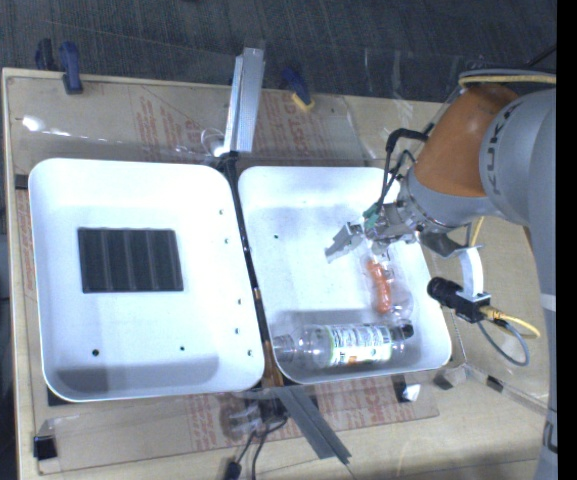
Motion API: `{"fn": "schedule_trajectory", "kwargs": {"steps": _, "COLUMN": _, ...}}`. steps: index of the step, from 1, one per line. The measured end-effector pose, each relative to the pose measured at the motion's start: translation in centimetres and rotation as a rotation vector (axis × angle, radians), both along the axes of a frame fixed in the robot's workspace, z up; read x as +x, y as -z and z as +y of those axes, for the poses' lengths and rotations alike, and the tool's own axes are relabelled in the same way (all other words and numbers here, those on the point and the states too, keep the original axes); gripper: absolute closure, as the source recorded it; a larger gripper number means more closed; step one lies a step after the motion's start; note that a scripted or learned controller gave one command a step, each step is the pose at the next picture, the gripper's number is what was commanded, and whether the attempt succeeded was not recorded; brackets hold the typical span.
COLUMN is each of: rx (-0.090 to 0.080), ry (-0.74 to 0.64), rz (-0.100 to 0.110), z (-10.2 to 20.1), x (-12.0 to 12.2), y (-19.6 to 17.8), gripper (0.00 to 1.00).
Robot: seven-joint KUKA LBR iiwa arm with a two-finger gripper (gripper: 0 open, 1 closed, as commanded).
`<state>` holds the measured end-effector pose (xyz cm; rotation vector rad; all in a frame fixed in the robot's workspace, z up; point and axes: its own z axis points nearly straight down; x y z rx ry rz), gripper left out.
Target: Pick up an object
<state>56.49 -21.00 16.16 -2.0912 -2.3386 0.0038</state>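
Orange object [381, 284] just below fingers [351, 238].

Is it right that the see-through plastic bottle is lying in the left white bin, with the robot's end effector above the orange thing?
Not quite. The camera view shows the clear plastic bottle lying in the right white bin, along its near edge. The end effector does hang above the small orange object.

We are looking at a robotics lab or test cell rather than a home. A grey industrial arm [508, 158] with an orange band reaches over a plywood table [118, 433] carrying two shallow white bins [48, 268], with blue clamps [70, 65] at the table edge. Loose cables [503, 323] and grey carpet [118, 8] surround the table.
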Motion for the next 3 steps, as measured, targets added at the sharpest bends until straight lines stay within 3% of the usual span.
{"fn": "schedule_trajectory", "kwargs": {"steps": 2, "rx": 0.003, "ry": -0.049, "rz": 0.002, "z": 0.1, "x": -0.5, "y": -0.2, "gripper": 0.00}}
{"fn": "schedule_trajectory", "kwargs": {"steps": 3, "rx": -0.001, "ry": -0.067, "rz": -0.005, "z": 0.2, "x": -1.8, "y": -5.1, "gripper": 0.00}}
